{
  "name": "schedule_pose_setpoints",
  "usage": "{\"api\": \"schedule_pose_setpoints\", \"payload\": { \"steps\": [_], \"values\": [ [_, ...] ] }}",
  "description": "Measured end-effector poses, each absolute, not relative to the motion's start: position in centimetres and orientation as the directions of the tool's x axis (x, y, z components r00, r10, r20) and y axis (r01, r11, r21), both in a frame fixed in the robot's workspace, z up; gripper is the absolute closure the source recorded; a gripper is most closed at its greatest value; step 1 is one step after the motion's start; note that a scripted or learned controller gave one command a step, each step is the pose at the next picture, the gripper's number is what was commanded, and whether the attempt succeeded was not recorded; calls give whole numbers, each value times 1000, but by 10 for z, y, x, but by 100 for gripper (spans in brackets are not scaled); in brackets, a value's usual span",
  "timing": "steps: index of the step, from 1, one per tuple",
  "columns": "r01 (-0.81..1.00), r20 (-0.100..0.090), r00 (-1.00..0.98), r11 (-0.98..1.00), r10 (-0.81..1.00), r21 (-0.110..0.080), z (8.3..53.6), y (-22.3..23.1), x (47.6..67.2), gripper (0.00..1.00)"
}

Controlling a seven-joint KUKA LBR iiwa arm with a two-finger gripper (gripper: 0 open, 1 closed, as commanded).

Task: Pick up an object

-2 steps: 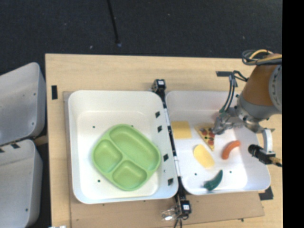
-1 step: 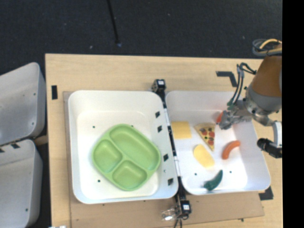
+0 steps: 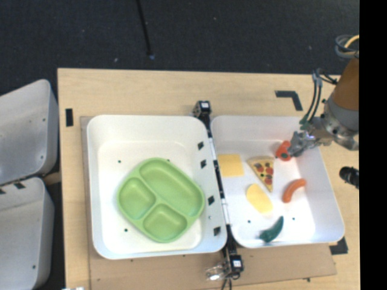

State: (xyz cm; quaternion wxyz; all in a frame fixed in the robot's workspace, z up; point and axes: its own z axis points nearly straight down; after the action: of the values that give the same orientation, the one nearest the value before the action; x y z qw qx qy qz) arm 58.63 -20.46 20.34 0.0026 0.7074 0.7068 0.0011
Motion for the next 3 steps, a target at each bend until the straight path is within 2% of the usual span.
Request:
{"api": "schedule_pose_setpoints", "payload": {
  "steps": [2,3],
  "values": [
    [1000,-1,-2,2,1000,4,274,-210,583,100],
    [1000,0,-6,6,1000,1,275,-153,586,100]
  ]
}}
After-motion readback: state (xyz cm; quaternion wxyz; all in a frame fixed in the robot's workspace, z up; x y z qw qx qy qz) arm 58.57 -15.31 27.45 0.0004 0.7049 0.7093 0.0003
